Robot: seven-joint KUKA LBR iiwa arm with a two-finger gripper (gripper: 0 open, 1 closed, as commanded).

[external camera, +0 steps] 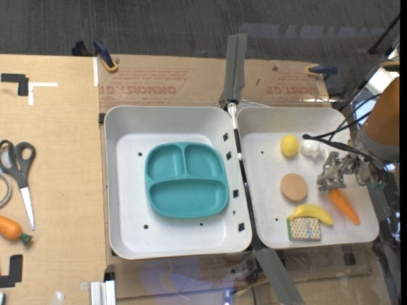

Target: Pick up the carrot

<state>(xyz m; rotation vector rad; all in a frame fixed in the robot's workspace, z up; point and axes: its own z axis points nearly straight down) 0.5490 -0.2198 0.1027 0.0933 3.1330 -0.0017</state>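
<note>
A light wooden bench [51,170] carries two white bins over dark carpet. In the right bin [267,230], toward four o'clock, lies the carrot [344,206], orange and tapered, pointing toward the lower right. The gripper [331,182] hangs at the carrot's upper end, reaching in from three o'clock; its grip cannot be told.

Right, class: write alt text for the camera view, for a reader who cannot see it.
A gripper hangs over the right bin, just above-left of a carrot lying there beside a banana, a lemon and a round biscuit. The left bin holds a teal tray.
</note>
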